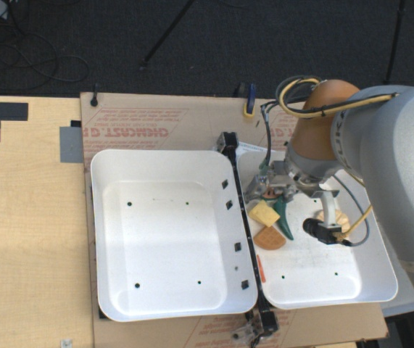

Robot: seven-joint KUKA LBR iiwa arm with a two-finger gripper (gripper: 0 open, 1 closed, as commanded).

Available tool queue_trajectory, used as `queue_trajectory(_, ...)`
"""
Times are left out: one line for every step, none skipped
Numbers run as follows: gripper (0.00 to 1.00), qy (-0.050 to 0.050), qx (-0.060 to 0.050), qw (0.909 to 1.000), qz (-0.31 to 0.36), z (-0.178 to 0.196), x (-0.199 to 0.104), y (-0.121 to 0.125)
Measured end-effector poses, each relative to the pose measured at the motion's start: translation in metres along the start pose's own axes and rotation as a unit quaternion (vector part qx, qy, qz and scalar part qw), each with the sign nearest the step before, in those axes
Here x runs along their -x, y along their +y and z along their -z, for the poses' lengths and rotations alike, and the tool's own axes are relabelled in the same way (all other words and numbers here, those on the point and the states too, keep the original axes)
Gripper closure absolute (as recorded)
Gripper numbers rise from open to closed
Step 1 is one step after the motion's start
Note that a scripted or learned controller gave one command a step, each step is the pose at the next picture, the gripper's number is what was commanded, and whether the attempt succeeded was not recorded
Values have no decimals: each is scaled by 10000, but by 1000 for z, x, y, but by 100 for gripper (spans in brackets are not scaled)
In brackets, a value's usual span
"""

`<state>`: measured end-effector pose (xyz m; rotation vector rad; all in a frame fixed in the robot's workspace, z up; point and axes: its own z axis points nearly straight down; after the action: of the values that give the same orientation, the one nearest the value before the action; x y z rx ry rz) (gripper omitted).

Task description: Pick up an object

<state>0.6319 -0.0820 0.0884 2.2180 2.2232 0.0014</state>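
Tool (270, 185) is down low in the right bin (337, 281), up near that bin's far-left corner, hanging off the grey arm (381, 143) that comes in from the right. Honestly can't tell whether it's open or closed from this angle, and I don't see anything clearly held in it.

The stuff to pick from is a little cluster just in front of the tool. There's a yellow block (262, 214) sitting right below it, a brown round piece (270, 238) touching the block's near side, and a dark green piece (284, 222) lying at a slant along the right of both. A pale tan thing (341, 220) is off further right, partly hidden behind the wrist hardware. There's also a thin red strip (260, 270) by the bin's left wall.

The left bin (163, 267) sits snug beside it. Both are on a cardboard sheet (156, 122) on the wooden counter (25, 230).
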Motion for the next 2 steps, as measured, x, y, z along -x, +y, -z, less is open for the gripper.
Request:
queue_trajectory(0,7,-42,10000,-15,-1,0,-35)
queue_trajectory(100,7,-40,10000,-32,9,1,-34)
